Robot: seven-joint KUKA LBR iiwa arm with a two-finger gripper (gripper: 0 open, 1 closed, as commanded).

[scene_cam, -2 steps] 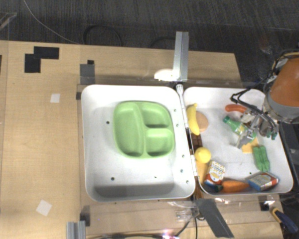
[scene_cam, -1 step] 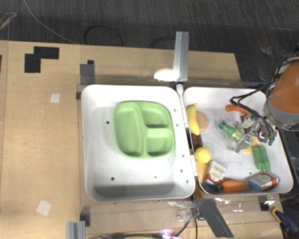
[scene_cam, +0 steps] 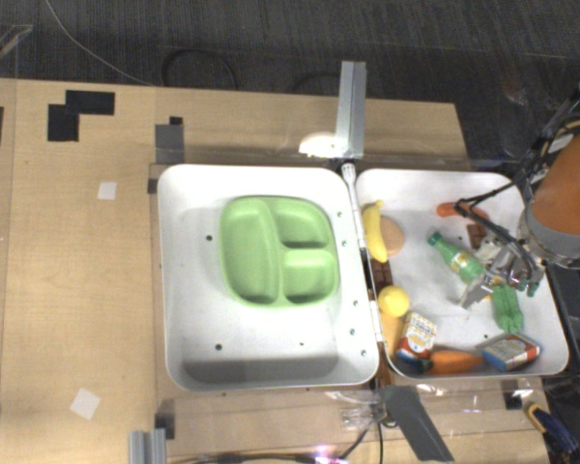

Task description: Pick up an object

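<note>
On my bench (scene_cam: 68, 288) sit two white bins side by side. The left bin (scene_cam: 188, 288) carries a green divided tray (scene_cam: 275, 249), lying flat slightly toward 12 o'clock of the bin's middle.

In the right bin (scene_cam: 425, 187), a banana (scene_cam: 372, 232) lies along the left wall, with a round tan thing (scene_cam: 392, 237) touching it at 3 o'clock. Below them, toward 6 o'clock, is a lemon (scene_cam: 393, 303). Just at 5 o'clock of the lemon lies a small printed packet (scene_cam: 420, 332), and along the bin's near wall a carrot (scene_cam: 454, 361) lies flat, with a small blue and orange box (scene_cam: 509, 352) just at 3 o'clock of it.

Near the bin's middle lies a green bottle (scene_cam: 454, 256), tilted, its cap end pointing toward 10 o'clock. A small red piece (scene_cam: 448, 209) lies at 12 o'clock of the bottle. A green flat thing (scene_cam: 507, 307) lies at 4 o'clock of the bottle.

My gripper (scene_cam: 486, 283) hangs over the right half of this bin, its tips just beside the bottle's lower end at 4 o'clock. I cannot tell from this view how it is set, and I see nothing clearly held. My arm's orange band (scene_cam: 570, 187) shows at 2 o'clock of the gripper.
</note>
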